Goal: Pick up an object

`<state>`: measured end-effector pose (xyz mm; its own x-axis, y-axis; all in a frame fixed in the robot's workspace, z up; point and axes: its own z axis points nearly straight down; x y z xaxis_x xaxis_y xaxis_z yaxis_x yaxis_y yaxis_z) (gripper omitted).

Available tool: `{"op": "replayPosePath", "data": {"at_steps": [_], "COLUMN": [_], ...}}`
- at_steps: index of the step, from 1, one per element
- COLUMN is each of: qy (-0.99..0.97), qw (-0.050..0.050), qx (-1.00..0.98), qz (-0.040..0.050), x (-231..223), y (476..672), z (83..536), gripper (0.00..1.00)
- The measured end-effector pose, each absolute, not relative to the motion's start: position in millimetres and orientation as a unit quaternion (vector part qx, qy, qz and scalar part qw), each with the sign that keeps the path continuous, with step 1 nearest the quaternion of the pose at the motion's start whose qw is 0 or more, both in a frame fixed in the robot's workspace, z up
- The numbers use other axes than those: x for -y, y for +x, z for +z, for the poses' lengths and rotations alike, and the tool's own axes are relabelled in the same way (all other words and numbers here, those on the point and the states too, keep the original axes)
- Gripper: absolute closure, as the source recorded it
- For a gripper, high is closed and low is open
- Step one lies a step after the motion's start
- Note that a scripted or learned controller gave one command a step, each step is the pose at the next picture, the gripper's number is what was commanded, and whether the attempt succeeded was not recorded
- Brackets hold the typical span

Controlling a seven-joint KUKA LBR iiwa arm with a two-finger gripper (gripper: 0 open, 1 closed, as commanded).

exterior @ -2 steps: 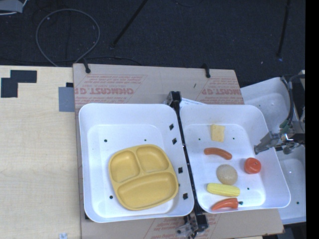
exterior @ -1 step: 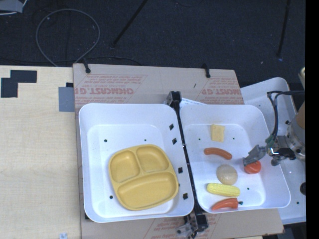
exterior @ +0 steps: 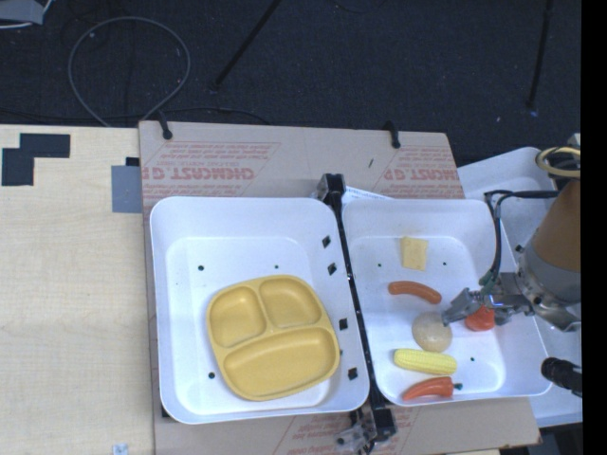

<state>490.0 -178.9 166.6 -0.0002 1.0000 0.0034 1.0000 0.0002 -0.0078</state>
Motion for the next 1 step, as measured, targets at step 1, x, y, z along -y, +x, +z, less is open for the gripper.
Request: {"op": "replayPosePath", "data": {"at_steps": [1], "qy": [-0.707], "qw": [0.004], "qx": [0.707], "qz": [0.0012], "x": [174.5], "y": [495.7], "z": [105.6], "gripper": [0.00]}}
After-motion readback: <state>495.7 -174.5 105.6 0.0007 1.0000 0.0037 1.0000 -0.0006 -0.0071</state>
